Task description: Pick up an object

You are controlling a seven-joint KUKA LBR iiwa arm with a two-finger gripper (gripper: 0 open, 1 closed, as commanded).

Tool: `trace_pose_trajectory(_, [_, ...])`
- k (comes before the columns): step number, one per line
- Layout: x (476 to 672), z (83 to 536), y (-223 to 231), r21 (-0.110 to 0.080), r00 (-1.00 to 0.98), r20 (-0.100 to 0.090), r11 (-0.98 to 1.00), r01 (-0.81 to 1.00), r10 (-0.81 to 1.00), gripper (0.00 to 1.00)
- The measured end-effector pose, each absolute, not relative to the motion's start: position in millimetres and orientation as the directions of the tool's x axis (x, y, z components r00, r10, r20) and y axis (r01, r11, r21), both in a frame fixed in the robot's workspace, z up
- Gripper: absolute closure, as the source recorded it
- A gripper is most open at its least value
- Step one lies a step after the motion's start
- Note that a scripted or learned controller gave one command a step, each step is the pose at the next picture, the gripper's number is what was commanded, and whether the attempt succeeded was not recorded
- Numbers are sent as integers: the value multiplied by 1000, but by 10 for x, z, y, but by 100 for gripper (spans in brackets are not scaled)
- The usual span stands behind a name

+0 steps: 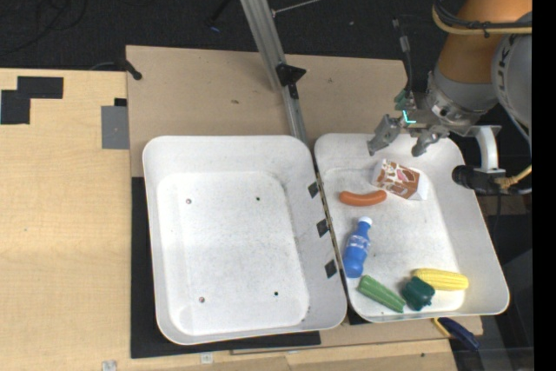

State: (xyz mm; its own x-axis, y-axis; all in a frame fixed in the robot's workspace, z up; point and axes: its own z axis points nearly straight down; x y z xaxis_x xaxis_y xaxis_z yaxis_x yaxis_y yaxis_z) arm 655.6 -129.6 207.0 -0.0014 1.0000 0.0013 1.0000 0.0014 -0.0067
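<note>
**Camera view: claw spread above the right bin, holding nothing**

The arm (482, 39) is cut off at the right edge, so only its orange band and grey wrist show. Its claw (401, 137) hangs over the far end of the right bin (473, 221) with its two fingers (382, 137) splayed apart and nothing between them.

Just below it, and apart from it, lies a brown and white packet (400, 179), tilted, its print too small to read. Beside the packet a sausage (362, 198) lies with its long axis left to right. A blue bottle (356, 248) points its white cap toward the far end. At the near end a green pepper (380, 293) lies slantwise, a corn cob (441, 279) lies crosswise, and a dark green block (417, 294) sits between them, its shape unclear.

The left bin (230, 239) stands alongside
</note>
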Motion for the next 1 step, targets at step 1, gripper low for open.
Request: trace_pose_trajectory(1, [6565,2093,-1295,-3,-4,0,4,1000,1000,0])
